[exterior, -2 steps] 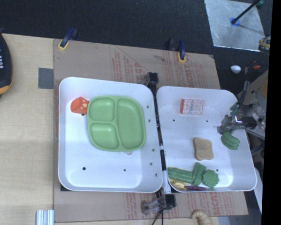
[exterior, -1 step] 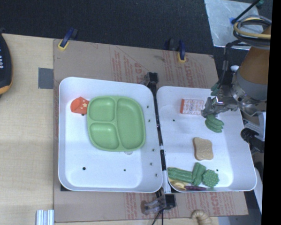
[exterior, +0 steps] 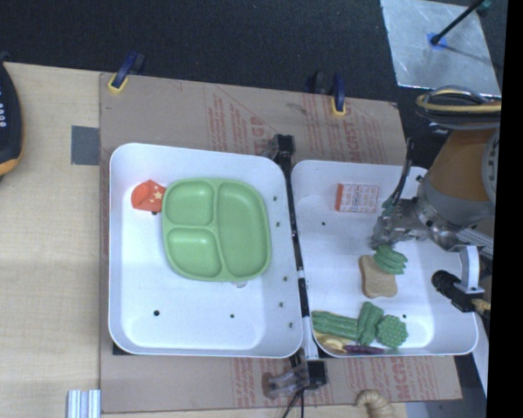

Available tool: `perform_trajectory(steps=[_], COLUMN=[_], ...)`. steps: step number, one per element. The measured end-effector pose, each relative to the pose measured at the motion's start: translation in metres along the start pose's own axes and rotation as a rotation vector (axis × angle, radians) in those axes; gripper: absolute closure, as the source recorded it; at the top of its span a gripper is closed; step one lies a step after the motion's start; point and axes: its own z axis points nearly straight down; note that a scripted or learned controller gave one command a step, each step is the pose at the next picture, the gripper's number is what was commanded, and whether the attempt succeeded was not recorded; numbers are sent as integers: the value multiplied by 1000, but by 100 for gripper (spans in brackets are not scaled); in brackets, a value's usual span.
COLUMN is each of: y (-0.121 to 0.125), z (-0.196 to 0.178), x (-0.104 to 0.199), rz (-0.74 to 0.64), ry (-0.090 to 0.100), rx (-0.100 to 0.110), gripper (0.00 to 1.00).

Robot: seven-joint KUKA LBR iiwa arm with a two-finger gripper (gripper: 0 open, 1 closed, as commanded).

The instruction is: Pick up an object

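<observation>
green plate, white bins, possibly tan bread

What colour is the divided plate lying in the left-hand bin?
Light green. The divided plate shows best in the camera view.

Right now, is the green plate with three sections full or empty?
Empty. The green three-section plate lies flat in the left white bin, and all three sections show bare green. The small red object sits beside it.
</observation>
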Motion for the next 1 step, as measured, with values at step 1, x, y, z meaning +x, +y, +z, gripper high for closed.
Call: perform_trajectory(steps=[1], y=[-85], z=[-110], x=[-9], rz=[2], ry=[-2], rx=[-16], gripper=[100])
